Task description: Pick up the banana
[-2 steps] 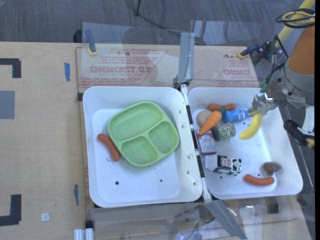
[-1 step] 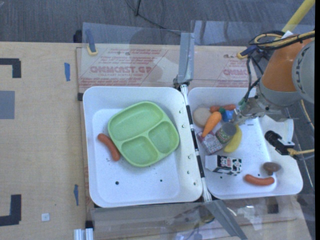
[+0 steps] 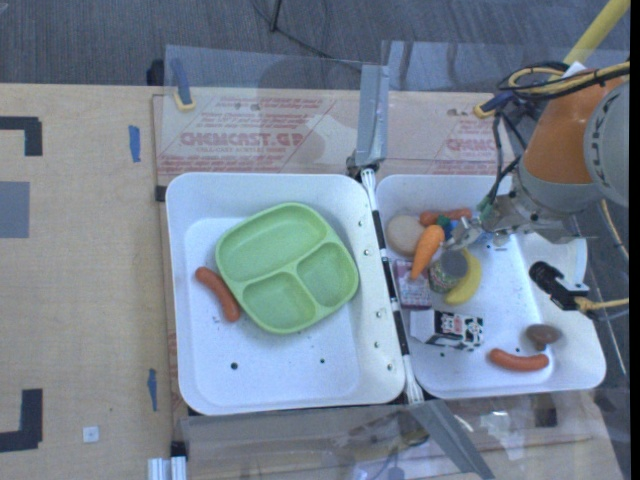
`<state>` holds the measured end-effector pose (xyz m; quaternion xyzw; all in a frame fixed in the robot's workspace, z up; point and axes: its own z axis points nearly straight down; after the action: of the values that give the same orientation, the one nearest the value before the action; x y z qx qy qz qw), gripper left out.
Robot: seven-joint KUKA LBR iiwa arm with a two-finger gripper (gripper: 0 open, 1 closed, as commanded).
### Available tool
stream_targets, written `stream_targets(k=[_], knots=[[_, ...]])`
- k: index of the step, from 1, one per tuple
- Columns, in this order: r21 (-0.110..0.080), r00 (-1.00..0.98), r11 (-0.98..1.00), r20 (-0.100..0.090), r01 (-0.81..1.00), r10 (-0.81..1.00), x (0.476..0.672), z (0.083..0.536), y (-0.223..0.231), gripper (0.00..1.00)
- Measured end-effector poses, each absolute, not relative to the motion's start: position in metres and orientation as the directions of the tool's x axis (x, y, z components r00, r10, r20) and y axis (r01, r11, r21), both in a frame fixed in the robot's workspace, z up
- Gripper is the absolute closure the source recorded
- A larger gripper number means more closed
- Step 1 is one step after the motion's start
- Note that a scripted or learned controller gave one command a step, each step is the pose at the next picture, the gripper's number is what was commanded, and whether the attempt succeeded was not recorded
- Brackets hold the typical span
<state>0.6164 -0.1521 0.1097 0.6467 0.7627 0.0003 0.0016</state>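
desk [image 3: 80,298] wood, two white bins | banana [image 3: 465,281] in right bin [image 3: 575,368], crowded by carrot [image 3: 427,251] | claw [image 3: 455,258] beside banana, grip state cannot be told

Red print ran across the clear sheet [image 3: 262,133] lying behind the two bins, but it appeared mirrored and too faint to read. A small black-and-white carton [image 3: 458,328] in the right bin [image 3: 575,363] carried markings too small to make out.
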Motion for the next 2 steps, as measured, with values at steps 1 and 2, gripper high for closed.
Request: stream_targets(k=[1,2], knots=[[0.002,-0.258,0.258,-0.001,0.966,0.966,0.586,0.086,-0.140,0.00],[0.007,-0.258,0.258,-0.002,0.966,0.966,0.587,0.097,-0.139,1.00]])
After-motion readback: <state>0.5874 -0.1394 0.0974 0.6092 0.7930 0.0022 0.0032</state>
